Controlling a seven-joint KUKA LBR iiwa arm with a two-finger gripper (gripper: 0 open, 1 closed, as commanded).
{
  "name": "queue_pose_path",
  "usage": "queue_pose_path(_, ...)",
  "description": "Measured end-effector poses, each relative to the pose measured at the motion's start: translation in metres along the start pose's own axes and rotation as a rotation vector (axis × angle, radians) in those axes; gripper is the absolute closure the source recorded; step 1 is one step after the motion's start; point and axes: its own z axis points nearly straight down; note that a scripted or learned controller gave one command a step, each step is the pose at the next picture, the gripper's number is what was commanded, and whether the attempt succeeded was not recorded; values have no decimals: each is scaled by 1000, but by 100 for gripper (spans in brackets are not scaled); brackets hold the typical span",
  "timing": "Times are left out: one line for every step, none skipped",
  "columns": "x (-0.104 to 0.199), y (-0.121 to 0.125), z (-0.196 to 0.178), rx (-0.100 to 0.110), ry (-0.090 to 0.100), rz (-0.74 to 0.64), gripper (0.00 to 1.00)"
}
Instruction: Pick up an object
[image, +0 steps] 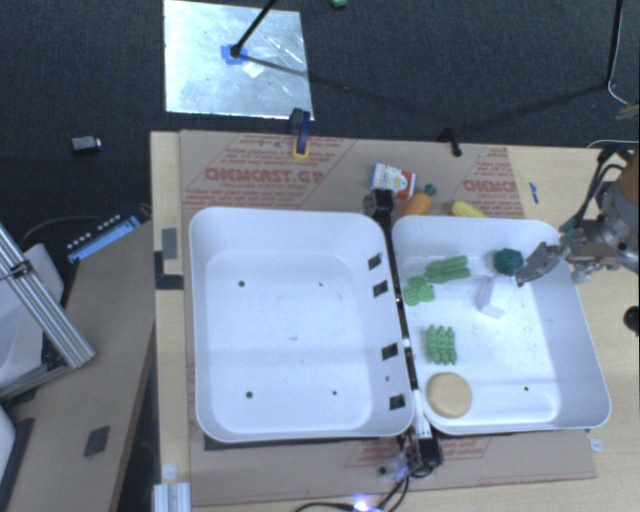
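Observation:
The right bin (570, 340) holds several small things. A teal lump (508, 261) lies near its far edge, with a white block (490, 297) just in front of it. Farther left lie a long green piece (447, 268) and a small green piece (417, 293). A ridged green piece (441, 344) and a tan round disc (449, 394) sit toward the near side. My gripper (532, 268) hangs over the bin's far right part, just right of the teal lump and above the white block. I see nothing held in it.
The left bin (290, 320) stands beside the right one, joined by a black hinge strip (398, 320). Behind the bins on the cardboard lie an orange item (418, 203), a yellow item (466, 210) and a white-red item (391, 178). A blue-yellow clamp (299, 134) sits at the back edge.

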Motion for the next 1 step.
queue_pose_path(0,1,-11,-3,0,-4,100)
